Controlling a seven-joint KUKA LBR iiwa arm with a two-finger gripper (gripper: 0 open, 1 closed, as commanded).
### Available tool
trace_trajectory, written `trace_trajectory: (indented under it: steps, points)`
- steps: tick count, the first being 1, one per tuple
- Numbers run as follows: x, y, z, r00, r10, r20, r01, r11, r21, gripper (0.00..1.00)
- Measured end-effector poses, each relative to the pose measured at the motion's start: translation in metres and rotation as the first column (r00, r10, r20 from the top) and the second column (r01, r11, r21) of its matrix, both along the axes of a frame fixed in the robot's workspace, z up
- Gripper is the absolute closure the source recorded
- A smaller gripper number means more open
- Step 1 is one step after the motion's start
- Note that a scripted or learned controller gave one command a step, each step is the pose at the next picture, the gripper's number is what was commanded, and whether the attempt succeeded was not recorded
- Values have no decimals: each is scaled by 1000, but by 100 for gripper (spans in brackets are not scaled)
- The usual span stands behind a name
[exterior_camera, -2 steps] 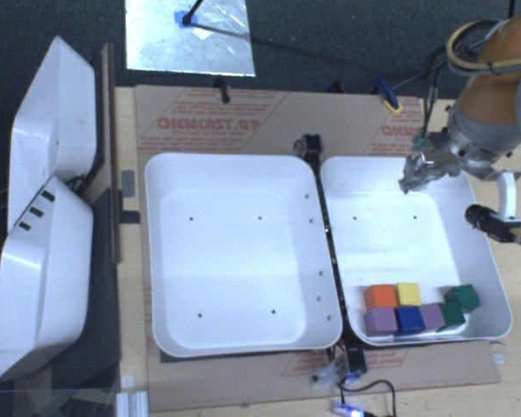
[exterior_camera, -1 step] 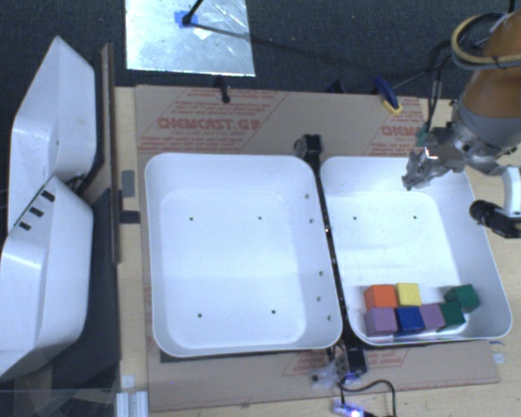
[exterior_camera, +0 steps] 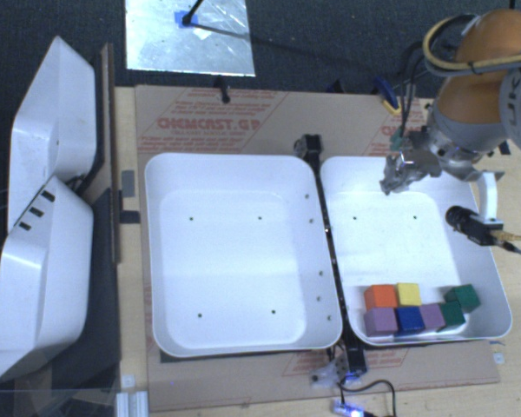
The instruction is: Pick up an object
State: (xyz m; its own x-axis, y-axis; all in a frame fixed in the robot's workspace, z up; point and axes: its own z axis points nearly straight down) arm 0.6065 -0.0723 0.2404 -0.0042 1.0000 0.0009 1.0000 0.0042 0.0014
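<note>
Right bin (exterior_camera: 347, 189) — blocks (exterior_camera: 412, 309) well apart from gripper (exterior_camera: 398, 181).

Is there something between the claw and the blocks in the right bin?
Nothing visible. The claw hangs over the right bin's far end; the blocks cluster at its near end, with bare white floor between them.
</note>
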Motion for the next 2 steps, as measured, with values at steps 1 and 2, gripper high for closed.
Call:
trace_trajectory:
  steps: [1,2]
  points:
    - [-10,46,6,1000,0,0,0,1000,0,100]
    - [-16,88,0,1000,0,-1,0,1000,0,100]
